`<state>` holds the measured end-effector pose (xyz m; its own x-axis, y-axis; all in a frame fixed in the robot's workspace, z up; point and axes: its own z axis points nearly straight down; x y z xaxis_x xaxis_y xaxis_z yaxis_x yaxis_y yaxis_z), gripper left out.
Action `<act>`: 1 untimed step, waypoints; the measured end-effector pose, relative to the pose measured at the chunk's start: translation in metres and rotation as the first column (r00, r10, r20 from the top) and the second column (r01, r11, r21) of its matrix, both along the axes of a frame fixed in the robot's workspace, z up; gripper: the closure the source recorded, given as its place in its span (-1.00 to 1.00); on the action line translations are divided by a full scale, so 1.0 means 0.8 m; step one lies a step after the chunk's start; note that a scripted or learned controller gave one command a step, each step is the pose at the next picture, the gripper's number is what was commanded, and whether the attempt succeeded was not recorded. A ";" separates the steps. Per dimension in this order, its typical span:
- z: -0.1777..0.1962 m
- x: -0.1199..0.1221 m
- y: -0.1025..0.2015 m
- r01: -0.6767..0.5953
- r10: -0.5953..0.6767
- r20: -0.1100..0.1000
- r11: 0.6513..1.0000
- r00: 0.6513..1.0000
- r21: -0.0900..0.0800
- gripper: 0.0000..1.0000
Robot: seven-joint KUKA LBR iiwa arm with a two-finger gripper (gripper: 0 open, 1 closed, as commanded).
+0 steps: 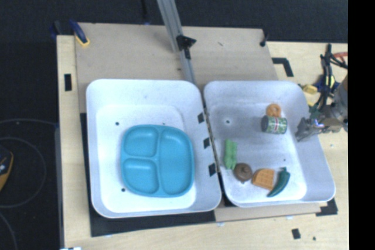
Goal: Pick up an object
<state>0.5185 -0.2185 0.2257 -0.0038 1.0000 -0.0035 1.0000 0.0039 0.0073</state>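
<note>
While the claw [306,129] hovers, grip unclear, the green can [274,125] lies sideways, pointing left-right.

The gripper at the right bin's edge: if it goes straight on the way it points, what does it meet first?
Probably the small green and white can, lying left of the gripper in the right white bin; height is unclear.

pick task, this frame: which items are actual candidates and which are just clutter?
Candidates, all in the right bin:
- green can
- orange ball
- light green block
- brown round piece
- orange wedge
- dark green pepper
The tool sits at that bin's right rim.

Lying about:
- blue divided tray in the left bin
- metal pole
</note>
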 end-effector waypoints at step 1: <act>-0.008 0.016 0.059 -0.003 0.003 -0.005 1.000 1.000 0.004 1.00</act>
<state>0.5313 -0.1712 0.2189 -0.0071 1.0000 0.0001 1.0000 0.0071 0.0025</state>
